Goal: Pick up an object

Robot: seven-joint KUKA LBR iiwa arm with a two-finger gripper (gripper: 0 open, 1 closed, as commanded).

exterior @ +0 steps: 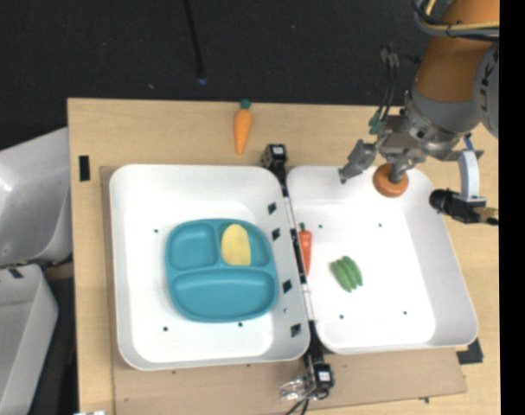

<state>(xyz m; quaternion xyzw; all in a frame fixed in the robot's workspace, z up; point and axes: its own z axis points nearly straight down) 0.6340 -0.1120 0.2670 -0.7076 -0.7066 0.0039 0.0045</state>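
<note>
My gripper hangs over the back edge of the right bin, open, with one grey finger splayed out to the left. A round orange object sits right under it at the bin's back rim; it is not clasped. A green ridged object lies in the middle of the right bin. A small red-orange carrot lies against the divider between the bins.
The left bin holds a blue sectioned plate with a yellow item in one compartment. A toy carrot lies on the wooden bench behind the bins. Black clips sit along the divider.
</note>
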